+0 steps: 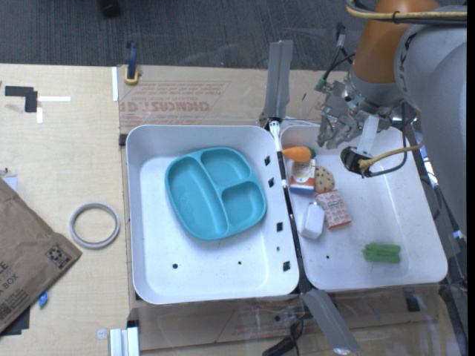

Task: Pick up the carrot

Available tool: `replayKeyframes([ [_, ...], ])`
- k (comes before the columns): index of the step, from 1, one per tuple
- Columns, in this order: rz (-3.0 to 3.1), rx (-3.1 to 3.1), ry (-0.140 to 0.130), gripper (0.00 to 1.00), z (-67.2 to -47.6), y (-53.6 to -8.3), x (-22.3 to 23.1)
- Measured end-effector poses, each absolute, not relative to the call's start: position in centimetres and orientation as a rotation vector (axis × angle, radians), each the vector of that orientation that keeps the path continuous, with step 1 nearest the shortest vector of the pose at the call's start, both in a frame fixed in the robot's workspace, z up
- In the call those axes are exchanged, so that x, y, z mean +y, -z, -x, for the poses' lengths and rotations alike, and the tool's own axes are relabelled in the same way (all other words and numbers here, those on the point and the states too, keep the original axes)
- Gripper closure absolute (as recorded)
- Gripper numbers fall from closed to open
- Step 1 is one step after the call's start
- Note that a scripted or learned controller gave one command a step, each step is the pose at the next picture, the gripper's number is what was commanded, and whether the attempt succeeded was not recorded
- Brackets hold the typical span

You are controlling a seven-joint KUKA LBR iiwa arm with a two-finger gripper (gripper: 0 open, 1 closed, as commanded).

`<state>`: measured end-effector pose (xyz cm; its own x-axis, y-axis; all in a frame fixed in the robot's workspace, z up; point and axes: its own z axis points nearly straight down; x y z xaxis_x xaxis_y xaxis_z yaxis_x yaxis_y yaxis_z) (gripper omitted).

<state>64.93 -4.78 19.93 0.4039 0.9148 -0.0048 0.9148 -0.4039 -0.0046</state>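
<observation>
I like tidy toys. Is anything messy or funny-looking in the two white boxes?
Nothing is spilled or broken. The right bin looks a bit jumbled: the carrot, a cookie and small packets crowd its left side, while a green piece sits apart. The blue plate lies slanted in the left bin.

A single fixed camera looked down at a slant from above the counter (59,162) — far enough back to take in both white bins (148,273) — the arm (415,43) entering from its right.

Bright even overhead light, soft shadows, slight glare on white bins (148,199).
</observation>
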Motion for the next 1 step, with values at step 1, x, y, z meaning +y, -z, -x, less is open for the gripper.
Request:
replayKeyframes([
  [1, 2.631, -1.714, -0.011, 0.00, -64.93, -19.93, -4.78],
])
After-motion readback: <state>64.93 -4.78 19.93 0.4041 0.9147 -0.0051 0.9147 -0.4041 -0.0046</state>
